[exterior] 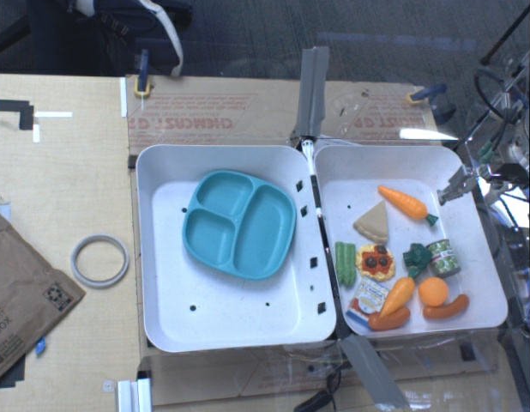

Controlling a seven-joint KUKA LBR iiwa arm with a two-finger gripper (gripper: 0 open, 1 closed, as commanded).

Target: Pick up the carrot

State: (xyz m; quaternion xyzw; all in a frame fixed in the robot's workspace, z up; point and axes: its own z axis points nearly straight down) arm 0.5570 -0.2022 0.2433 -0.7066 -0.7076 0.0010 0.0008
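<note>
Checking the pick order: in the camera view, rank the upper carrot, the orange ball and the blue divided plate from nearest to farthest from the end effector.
1. Upper carrot, right bin, just left of the end effector.
2. Orange ball, near the right bin's front edge.
3. Blue divided plate, left bin, farthest.

In the left bin [153, 230] you have a teal three-compartment plate [239, 224]. The right bin [334, 178] crowds together a green pickle [345, 263], a small pizza [376, 263], a tan wedge [374, 223], an orange [433, 291] and a sausage [445, 307]. A tape roll [99, 259] (grey ring) lies on the bench [51, 187].
</note>
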